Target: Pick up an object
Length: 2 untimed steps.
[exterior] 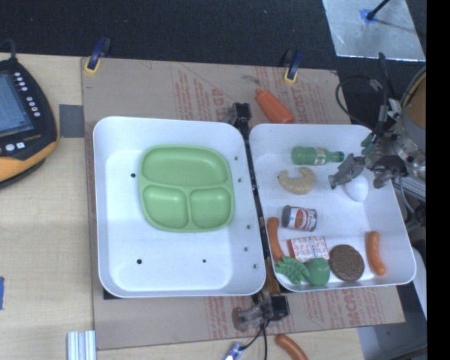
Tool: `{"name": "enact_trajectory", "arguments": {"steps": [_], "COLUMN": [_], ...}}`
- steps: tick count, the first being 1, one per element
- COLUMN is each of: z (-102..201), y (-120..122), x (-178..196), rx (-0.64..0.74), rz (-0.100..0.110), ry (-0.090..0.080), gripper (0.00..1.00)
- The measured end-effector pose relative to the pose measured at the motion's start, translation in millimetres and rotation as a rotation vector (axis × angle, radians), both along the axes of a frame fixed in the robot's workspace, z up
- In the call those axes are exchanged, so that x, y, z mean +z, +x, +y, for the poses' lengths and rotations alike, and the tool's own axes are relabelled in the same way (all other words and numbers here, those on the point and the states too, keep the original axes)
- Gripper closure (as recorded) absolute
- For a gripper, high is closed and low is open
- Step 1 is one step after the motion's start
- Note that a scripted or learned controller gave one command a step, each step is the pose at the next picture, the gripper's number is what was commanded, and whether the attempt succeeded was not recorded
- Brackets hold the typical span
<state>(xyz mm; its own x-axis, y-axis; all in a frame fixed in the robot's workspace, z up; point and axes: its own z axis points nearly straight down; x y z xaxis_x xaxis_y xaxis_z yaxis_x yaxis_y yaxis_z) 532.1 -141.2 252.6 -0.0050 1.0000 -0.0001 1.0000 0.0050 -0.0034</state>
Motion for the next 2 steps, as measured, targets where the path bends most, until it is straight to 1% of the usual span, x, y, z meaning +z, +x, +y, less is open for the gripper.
{"name": "enact_trajectory", "arguments": {"steps": [1, 2], "z": [40, 6], "y": [37, 116], "x": [-118, -162], "rx": [0.002, -0.003], "rz": [0.004, 0.004], "ry": [-0.001, 0.000], "gripper": [0.00, 0.00]}}
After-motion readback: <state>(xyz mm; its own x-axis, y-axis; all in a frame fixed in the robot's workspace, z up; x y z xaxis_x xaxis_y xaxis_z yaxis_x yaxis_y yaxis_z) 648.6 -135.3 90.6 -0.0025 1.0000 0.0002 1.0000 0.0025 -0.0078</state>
